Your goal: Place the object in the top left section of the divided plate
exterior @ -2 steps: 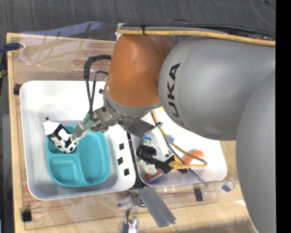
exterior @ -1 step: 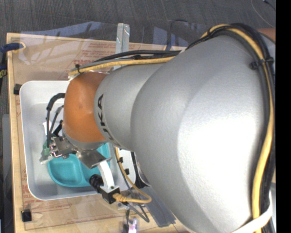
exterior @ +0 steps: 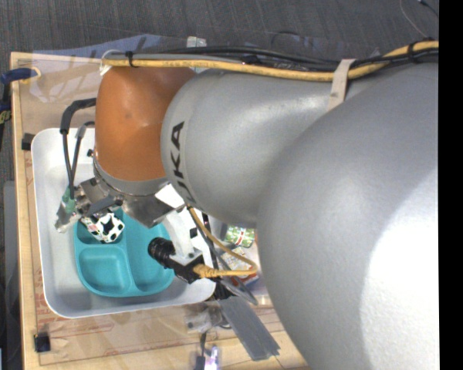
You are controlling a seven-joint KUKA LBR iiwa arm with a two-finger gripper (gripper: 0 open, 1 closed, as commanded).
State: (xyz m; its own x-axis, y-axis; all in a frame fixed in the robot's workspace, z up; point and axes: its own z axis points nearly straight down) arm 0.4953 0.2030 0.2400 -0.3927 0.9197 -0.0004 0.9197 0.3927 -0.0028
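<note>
Nearest to us, at the bottom of the view, we see the front lip of the white bin [exterior: 69, 303] on the wooden tabletop [exterior: 27, 299], and inside it the teal divided plate [exterior: 119, 272], whose two near sections lie bare. Just beyond them, in the plate's upper left section, sits the object [exterior: 105, 227], a small rounded thing in white with black patches, like a toy cow or a patterned ball. It appears to rest in or just over that compartment, right beneath the gripper [exterior: 85, 206]; we cannot tell whether the jaws are spread or pressed together, because the wrist and cabling hide them. We judge the object to be light and probably soft or hollow, not fragile, with a rounded surface that could roll or slip from a shallow pinch, so we would take it across its widest middle. Farther back the orange band [exterior: 131, 122] and grey arm [exterior: 309, 206] cover most of the bin.
</note>
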